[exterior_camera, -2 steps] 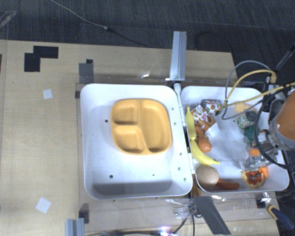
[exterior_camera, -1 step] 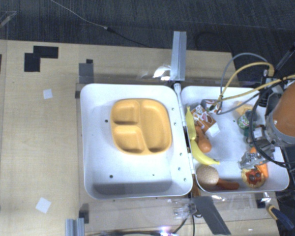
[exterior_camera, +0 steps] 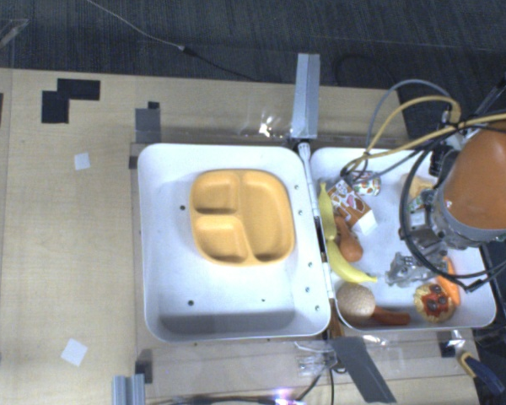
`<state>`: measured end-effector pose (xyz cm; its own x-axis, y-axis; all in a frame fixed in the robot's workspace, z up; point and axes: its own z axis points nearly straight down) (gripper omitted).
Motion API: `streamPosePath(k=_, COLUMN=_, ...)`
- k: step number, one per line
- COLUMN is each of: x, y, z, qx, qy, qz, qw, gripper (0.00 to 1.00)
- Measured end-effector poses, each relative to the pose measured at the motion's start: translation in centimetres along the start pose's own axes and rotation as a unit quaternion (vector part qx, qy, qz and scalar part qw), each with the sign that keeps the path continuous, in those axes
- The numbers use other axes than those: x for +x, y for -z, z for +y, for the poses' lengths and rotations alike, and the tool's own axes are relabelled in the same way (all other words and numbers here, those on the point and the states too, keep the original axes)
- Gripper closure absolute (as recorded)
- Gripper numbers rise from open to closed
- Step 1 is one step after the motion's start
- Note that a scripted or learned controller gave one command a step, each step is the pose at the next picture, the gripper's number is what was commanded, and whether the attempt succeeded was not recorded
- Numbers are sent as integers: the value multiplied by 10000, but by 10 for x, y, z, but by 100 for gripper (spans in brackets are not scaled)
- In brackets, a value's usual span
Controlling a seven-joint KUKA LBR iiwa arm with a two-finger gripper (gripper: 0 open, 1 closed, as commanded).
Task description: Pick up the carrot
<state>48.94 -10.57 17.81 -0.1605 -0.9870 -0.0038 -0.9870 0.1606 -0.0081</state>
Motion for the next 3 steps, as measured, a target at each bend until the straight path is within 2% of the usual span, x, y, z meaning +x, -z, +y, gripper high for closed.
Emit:
streamPosePath(k=1, x=51, y=-52, z=-14, qx=-24, qy=1157, qz=6, qw=9933, gripper=100)
streamPosePath(k=2, x=66, y=-35, z=-10, qx=-3, qy=1329, qz=11, qw=9911, gripper=100)
streamPosePath(k=3, x=24, y=-17, z=-3, qx=-7, qy=1930, qz=0, qw=9812, gripper=100)
